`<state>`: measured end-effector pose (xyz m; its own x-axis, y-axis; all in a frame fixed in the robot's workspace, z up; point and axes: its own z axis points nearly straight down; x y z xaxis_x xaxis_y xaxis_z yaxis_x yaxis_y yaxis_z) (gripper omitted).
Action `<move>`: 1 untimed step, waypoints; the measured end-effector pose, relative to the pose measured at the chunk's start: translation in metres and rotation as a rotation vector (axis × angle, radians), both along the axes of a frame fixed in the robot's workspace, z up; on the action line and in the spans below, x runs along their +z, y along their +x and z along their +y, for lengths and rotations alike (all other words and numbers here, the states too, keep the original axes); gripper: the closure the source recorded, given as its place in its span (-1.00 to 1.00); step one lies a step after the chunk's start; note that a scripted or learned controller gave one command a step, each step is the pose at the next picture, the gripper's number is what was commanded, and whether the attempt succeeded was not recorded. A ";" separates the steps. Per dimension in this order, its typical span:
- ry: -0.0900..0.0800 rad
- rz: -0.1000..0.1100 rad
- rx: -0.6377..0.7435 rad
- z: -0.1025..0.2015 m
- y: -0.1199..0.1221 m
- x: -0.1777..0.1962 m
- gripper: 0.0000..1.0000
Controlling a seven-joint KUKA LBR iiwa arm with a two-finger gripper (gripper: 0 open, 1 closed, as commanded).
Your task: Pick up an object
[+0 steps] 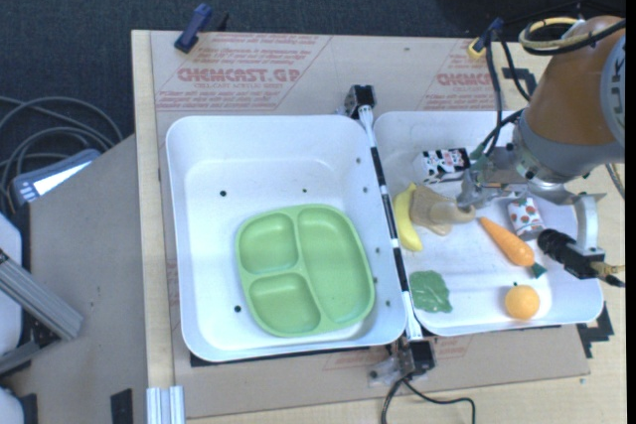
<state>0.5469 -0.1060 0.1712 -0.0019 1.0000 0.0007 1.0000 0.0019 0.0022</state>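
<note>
The pincer (475, 197) hangs low in the right bin (556, 313), over a tan lump (433, 211). Just left of it lies a banana (404, 222); behind it a black-and-white toy cow (441, 163). Right of it sit a carrot (507, 242) and, nearer, an orange (522, 302). A green leaf (430, 292) lies near-left. Far left, the other bin (199, 174) holds a green divided plate (302, 269).

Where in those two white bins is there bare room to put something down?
Left bin: bare floor all around the green tray, widest behind it. Right bin: crowded; banana, carrot, orange, green leaf and the tool leave a patch between leaf and orange.
</note>
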 end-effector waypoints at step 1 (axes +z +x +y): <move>-0.001 0.002 -0.001 -0.001 -0.001 -0.001 -1.00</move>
